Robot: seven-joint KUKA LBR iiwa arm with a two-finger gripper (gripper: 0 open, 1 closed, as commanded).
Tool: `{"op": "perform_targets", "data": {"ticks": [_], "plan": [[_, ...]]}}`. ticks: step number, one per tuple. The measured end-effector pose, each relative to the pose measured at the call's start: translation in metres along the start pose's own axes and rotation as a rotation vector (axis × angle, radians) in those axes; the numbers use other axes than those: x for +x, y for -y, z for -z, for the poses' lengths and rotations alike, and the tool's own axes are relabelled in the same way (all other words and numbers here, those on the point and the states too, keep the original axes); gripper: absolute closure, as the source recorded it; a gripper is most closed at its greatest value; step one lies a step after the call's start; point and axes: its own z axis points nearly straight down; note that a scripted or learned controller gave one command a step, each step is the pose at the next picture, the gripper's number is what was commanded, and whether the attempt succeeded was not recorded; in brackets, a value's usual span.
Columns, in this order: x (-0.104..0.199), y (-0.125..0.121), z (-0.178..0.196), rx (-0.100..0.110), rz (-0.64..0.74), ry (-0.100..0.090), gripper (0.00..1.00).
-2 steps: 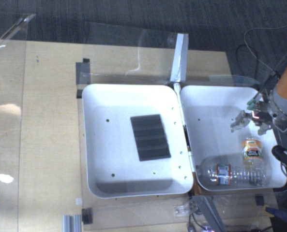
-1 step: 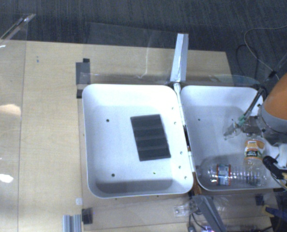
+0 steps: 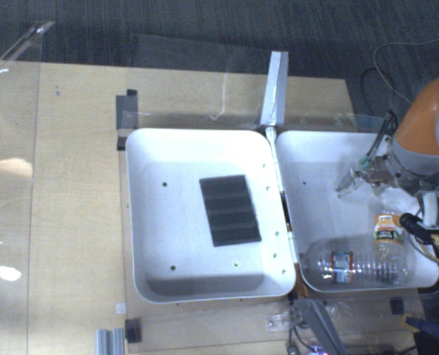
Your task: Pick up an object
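Camera view: the arm (image 3: 426, 128) reaches in over the right bin (image 3: 315, 161), with the tool (image 3: 363, 174) held above the bin floor in its far half. Whether the tool is open or closed cannot be told; the detail there is too small and too blurred. Nothing can be made out in its grip.

Step in hand, as judged: approach for a grasp. The nearest candidates are a clear plastic bottle (image 3: 360, 266) lying on its side along the near wall of the right bin, and a small orange-and-white item (image 3: 386, 229) (identity unclear, possibly a small bottle or packet) just beyond it, toward the bin's right side. To do this well, the tool should descend squarely over the chosen object. For the bottle, closing across its narrow width and not along its length would suit; it is round and smooth and would likely roll or slip, and the wall beside it leaves little room on that side.

Containers: the left bin (image 3: 152, 198) holds a dark ribbed rectangular pad (image 3: 229, 210), lying flat near the centre, slightly skewed. Both bins sit touching, toward the right end of the table (image 3: 64, 198).
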Motion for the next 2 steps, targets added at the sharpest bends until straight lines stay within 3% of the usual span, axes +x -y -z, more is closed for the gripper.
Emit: {"op": "perform_targets", "data": {"ticks": [1,2], "plan": [[-0.0056,0.0572,0.0125,-0.021,0.005,0.008,0.00],[-0.0053,0.0649,0.0127,-0.048,0.027,0.018,0.00]]}}
